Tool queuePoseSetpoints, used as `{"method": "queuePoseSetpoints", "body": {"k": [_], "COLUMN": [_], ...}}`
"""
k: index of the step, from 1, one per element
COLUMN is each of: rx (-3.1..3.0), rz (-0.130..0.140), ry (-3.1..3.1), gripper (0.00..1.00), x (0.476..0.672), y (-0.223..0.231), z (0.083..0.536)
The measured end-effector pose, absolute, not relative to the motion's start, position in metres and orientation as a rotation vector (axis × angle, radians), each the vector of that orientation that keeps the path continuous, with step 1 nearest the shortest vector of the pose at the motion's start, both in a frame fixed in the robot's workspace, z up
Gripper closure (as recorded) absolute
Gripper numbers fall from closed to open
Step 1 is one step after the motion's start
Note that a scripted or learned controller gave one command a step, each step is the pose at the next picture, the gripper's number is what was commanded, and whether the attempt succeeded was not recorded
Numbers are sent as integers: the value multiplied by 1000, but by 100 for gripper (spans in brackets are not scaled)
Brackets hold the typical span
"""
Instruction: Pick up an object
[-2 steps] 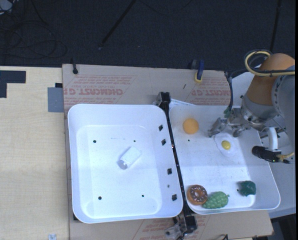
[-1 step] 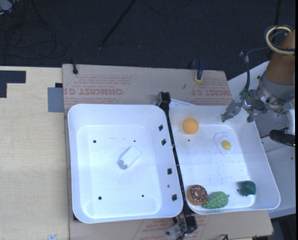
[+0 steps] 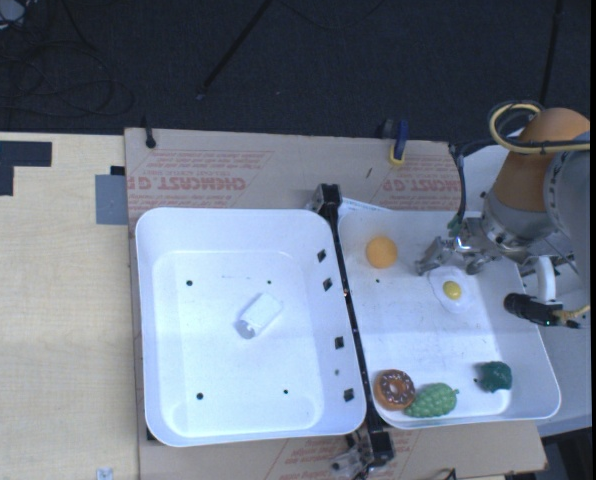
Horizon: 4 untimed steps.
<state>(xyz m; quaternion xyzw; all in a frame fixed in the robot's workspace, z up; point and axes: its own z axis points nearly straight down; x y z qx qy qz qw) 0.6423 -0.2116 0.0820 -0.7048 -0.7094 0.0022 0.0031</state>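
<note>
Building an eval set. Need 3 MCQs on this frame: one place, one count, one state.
1. Where is the white cup?
A. left bin
B. right bin
C. on the cardboard

2. How many things lie in the right bin?
A. two
B. three
C. five

3. How does the cup lie?
A. upright
B. on its side
C. stacked on the ball

Key: 1 A, the cup sits alone near the middle of the left bin. 2 C, orange ball, fried egg, donut, green grapes and dark green piece. 3 B, its open end faces sideways, down-left.
</note>
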Motion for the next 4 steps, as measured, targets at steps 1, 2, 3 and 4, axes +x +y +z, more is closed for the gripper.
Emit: {"method": "queuePoseSetpoints", "body": {"k": [1, 2, 3, 4], "rx": [-2218, -2232, -2214, -2213], "rz": [-3, -7, 9, 3], "ry": [-2229, -2226, -2214, -2224], "gripper": [0, 0, 0, 0], "x": [645, 597, 578, 605], "y": [-214, -215, -212, -211], "z": [146, 289, 158, 83]}}
